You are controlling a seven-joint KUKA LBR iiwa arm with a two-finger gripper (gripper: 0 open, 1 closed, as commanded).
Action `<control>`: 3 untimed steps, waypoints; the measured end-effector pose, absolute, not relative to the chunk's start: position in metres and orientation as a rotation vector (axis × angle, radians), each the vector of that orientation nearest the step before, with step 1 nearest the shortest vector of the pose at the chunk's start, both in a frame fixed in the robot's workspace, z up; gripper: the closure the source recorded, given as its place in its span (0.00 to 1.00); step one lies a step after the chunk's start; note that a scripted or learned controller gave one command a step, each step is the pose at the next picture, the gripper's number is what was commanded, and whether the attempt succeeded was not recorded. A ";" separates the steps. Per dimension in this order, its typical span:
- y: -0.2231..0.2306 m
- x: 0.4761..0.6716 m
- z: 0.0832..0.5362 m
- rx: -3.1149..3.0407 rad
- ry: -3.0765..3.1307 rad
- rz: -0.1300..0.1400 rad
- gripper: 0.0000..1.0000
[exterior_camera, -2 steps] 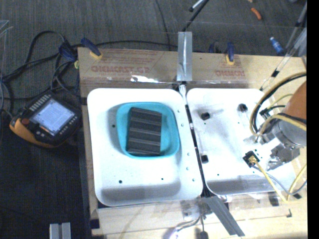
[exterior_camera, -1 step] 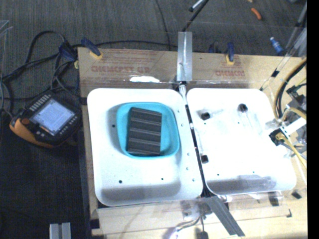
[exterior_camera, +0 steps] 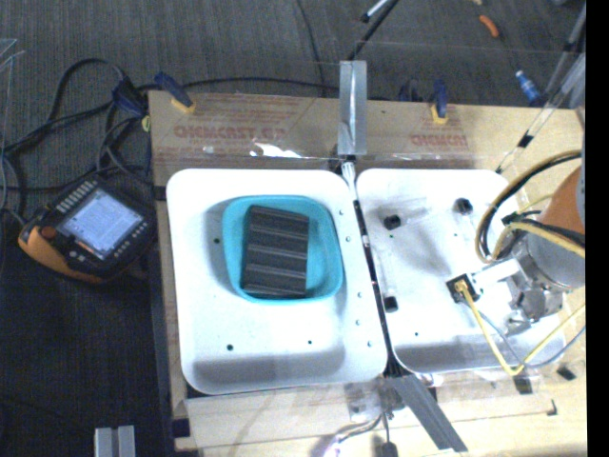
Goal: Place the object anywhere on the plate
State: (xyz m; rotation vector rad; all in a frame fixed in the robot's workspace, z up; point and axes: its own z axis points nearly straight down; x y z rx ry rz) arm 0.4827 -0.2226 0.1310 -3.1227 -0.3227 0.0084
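While claw state's unclear, ribbed dark rect. block lies on smooth teal plate.

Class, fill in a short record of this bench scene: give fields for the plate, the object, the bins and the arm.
plate: blue plate, in the left bin
object: dark ridged block, lying on the plate
right bin: white, holding a few small dark bits
arm: over the right bin's right side, gripper near its edge
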 end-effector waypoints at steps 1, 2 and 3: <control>-0.224 0.484 0.434 -3.117 -0.401 0.007 0.00; -0.224 0.483 0.305 -3.125 -0.314 0.009 0.00; -0.224 0.483 0.305 -3.126 -0.314 0.009 0.00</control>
